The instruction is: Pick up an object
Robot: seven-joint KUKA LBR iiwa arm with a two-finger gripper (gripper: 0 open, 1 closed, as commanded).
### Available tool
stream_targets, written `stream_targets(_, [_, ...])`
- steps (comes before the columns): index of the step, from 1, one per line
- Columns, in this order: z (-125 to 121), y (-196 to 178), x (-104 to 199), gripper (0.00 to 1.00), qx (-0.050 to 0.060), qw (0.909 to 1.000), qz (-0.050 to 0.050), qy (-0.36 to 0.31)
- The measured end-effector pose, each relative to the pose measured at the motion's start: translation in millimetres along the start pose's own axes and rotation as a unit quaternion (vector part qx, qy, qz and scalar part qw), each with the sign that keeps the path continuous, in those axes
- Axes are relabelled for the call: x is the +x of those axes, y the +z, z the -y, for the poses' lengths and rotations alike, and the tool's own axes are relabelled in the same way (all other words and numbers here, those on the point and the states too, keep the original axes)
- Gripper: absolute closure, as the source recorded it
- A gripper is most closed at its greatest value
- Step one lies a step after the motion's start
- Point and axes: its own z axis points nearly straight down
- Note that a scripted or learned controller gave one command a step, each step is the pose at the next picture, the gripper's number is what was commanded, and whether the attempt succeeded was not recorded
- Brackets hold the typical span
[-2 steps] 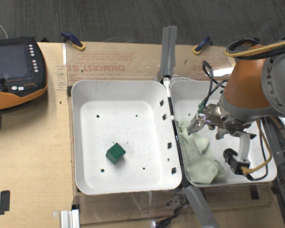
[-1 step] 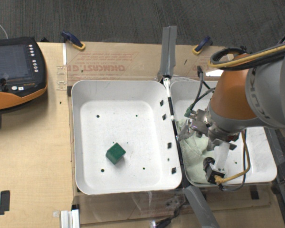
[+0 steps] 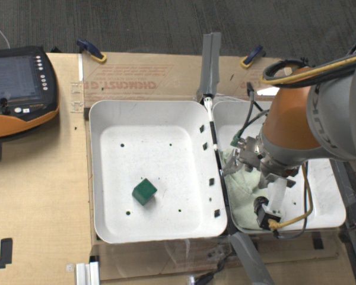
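Nearest to us is the grey arm [image 3: 335, 111], which comes in from the right edge of the frame, its orange band [image 3: 288, 120] bulking over the right bin [image 3: 329, 189]. Below the band the gripper [image 3: 244, 158] points down into the left part of that bin, close to the wall shared with the left bin [image 3: 96, 159]. The wrist hides it from above, so we cannot tell whether it is wide, narrow or holding anything. Under and around it we see a pale greenish, translucent mass [image 3: 243, 192] on the bin floor; we cannot make out what it is.

The green cube [image 3: 145, 191] sits alone in the left bin, in the lower middle of its floor, well apart from the gripper and turned a little askew to the walls.

Both bins rest on a brown cardboard bench top [image 3: 35, 189]. At the upper left of the frame lies a control pendant [image 3: 18, 88] with a dark screen and an orange rim. Two blue-and-yellow clamps [image 3: 92, 50] grip the far edge of the bench.
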Motion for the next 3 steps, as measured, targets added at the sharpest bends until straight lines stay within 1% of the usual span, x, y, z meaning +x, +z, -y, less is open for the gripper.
stream_targets(1, [0.0,0.0,0.0,0.00,0.000,1.0000,0.000,0.000])
stream_targets(2, [31.2,-0.3,63.7,0.00,-0.001,0.9993,0.000,-0.038])
stream_targets(3, [54.3,48.2,119.2,0.00,0.000,0.9874,0.001,-0.158])
